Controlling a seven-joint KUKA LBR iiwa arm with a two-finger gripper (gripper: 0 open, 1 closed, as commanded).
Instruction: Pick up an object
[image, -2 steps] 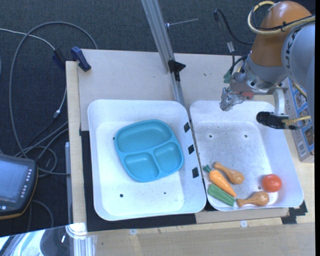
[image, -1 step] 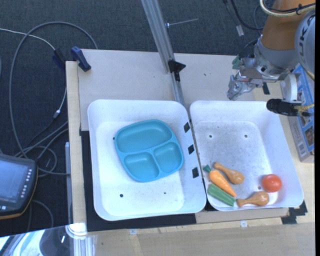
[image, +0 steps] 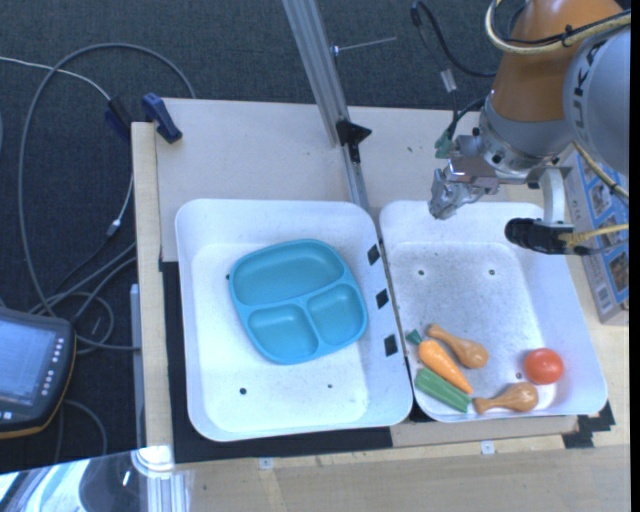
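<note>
The right bin (image: 497, 290) has open floor across its upper half; its toys crowd the lower edge. The gripper (image: 443, 205) hangs over that bin's upper left rim, holding nothing; whether its jaws are parted I cannot tell. An orange carrot (image: 443, 364) lies between a green piece (image: 441, 390) and a red tomato (image: 543, 365).

Jaws (image: 447, 203) above right bin (image: 560, 300)

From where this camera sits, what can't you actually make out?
- Gripper: too small and seen from above; fingers unreadable.
- Green vegetable: partly hidden under the carrot.
- Arm: cut off by the top and right edges.
- Tablet screen: cut off by the left edge, display unreadable.
</note>
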